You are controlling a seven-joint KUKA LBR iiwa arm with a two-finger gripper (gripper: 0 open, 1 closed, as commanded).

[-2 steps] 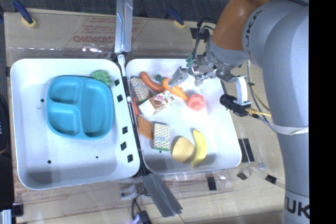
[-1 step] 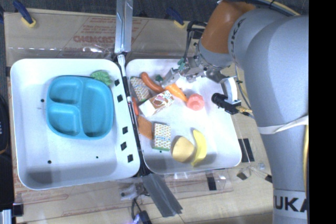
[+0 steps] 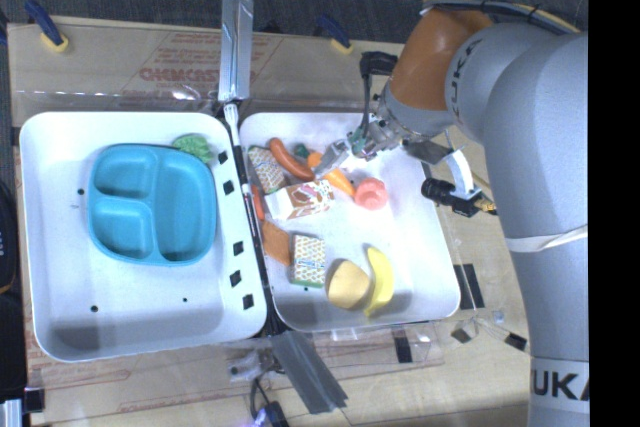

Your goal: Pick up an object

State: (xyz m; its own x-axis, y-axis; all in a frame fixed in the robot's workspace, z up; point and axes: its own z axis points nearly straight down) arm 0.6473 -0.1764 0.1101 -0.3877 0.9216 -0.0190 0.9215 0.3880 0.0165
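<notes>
gripper [image 3: 338, 155]: low over right white bin [image 3: 430, 250], above orange carrot-shaped toy [image 3: 340, 181]
fingers: state unclear, cannot tell
yellow plastic banana [image 3: 379, 278]: right bin, front
blue divided tray [image 3: 152, 203]: left bin

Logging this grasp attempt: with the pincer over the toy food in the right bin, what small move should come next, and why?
Probably a short straight descent. The pincer sits above the far part of the right bin, over the orange carrot-like piece beside the pink cup, and nothing shows between its tips. Whether it is open enough is hard to tell, so lower slowly.
</notes>
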